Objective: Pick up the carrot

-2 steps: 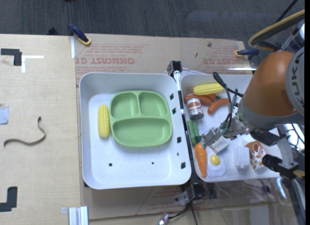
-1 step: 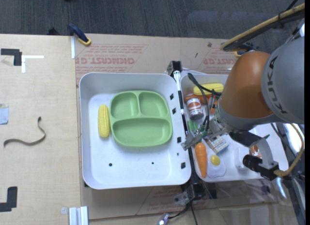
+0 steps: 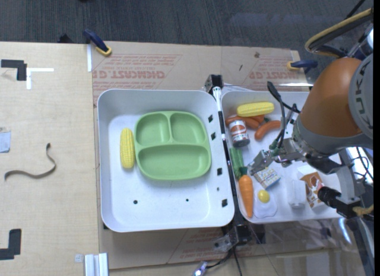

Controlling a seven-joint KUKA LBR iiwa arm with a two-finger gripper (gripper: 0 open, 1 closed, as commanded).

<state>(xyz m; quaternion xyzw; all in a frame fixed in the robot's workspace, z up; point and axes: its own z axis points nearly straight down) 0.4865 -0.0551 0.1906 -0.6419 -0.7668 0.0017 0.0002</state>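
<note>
The orange carrot [image 3: 246, 195] lies lengthwise in the right bin [image 3: 297, 216], against its left wall near the front. My gripper [image 3: 265, 162] hangs just above and to the right of the carrot's top end, over a small snack packet [image 3: 268, 177]. The carrot is not between the fingers. The grey arm with its orange band [image 3: 333, 100] reaches in from the right.
The right bin also holds a banana [image 3: 255, 109], a can [image 3: 238, 132], sausages [image 3: 266, 127], a green item [image 3: 237, 163], a fried egg toy [image 3: 263, 200] and a carton [image 3: 312, 189]. The left bin [image 3: 160, 215] holds a green divided plate [image 3: 172, 145] and a corn cob [image 3: 126, 148].
</note>
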